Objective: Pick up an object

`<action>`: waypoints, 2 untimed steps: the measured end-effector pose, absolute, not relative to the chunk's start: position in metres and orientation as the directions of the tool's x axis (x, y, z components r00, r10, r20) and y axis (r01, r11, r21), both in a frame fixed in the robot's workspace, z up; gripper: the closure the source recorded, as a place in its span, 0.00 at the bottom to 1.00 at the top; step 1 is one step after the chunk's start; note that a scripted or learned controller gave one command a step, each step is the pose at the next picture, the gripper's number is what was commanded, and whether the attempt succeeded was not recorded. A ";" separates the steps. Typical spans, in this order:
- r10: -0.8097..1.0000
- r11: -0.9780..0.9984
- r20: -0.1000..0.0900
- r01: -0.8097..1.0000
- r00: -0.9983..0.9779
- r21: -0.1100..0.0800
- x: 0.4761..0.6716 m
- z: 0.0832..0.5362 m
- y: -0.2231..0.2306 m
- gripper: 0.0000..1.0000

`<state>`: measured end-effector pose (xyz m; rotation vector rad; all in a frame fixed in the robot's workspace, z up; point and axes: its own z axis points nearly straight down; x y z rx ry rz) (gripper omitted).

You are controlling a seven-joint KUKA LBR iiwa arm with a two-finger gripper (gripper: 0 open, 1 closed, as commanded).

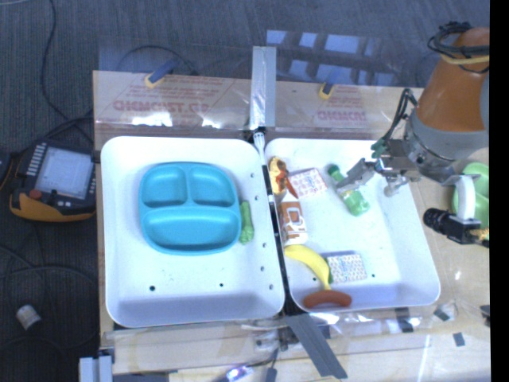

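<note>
My gripper (362, 183) sits over the upper middle of the right bin (413, 237), directly above the green object (355, 200); whether my fingers are spread or closed on it I cannot tell from this angle. Lower left in that bin lie the banana (310, 263) and red sausage (327, 299). Left bin (119, 237): blue divided plate (190, 206).

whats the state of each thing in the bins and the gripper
blue divided plate: flat, left bin
green stick: beside the plate
banana: lying, right bin
sausage: at the near wall
green object: lying under the gripper, not lifted
</note>
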<state>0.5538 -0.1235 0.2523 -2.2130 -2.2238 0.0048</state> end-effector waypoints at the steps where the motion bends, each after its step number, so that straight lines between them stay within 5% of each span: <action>1: 1.000 0.018 -0.002 1.000 -0.018 -0.006 0.612 0.174 -0.155 0.00; 2: 0.992 0.128 0.002 0.992 -0.128 -0.002 0.633 0.091 -0.194 0.00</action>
